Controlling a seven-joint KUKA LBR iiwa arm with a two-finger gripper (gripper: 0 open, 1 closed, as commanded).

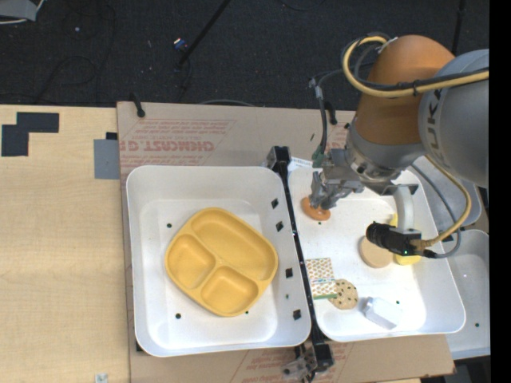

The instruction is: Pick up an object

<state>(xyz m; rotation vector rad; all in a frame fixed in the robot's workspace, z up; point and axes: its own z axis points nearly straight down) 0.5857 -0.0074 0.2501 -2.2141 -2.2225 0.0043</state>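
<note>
Jaws point down over a small orange disc in the right bin, near its upper-left corner; whether they are spread or closed I cannot tell from this angle, nor whether they touch the disc. Gripper sits right at the disc. Disc looks flat and low, so a good pick likely needs the fingertips down to the bin floor, straddling it evenly, then a straight lift. Divider wall is close on the left; risk of a finger catching it. Other items: tan round piece, patterned card, spotted cookie-like disc, pale block. Left bin holds a yellow divided plate
</note>
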